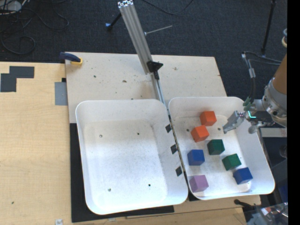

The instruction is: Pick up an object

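Note:
The right bin [262,149] holds several small cubes. Two orange cubes [208,118] [200,133] lie near its far left. A dark green cube [215,147] and a green cube [231,161] sit in the middle. There are two blue cubes [196,157] [242,175], and a purple cube [198,183] lies at the near left corner. My gripper [242,124] hangs over the bin's far right part, to the right of the upper orange cube. Its fingers [231,123] stand apart, open, with nothing between them.
The left bin [84,125] lies beside the right one, joined by a dividing rim with black clips [172,148]. A slanted aluminium post [138,36] rises behind the bins. A small blue and yellow item [71,57] sits at the board's far left corner.

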{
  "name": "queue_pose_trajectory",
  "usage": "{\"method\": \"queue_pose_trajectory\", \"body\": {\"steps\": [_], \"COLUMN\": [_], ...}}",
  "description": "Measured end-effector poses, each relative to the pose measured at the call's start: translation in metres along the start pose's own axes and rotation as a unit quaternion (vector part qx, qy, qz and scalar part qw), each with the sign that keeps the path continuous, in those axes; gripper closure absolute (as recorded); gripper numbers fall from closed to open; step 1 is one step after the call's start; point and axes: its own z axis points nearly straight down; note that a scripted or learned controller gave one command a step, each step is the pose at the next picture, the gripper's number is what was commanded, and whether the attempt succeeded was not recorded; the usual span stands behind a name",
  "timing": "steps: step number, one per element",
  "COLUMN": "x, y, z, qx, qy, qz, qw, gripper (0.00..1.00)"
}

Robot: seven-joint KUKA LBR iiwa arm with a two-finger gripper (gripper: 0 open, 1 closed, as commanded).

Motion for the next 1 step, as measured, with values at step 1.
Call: {"method": "queue_pose_trajectory", "body": {"steps": [1], "x": [-0.0011], "y": [-0.0001], "z": [-0.0010], "qx": [-0.001], "qy": [0.000], "qz": [0.002], "qw": [1.0000], "gripper": [0.00]}}
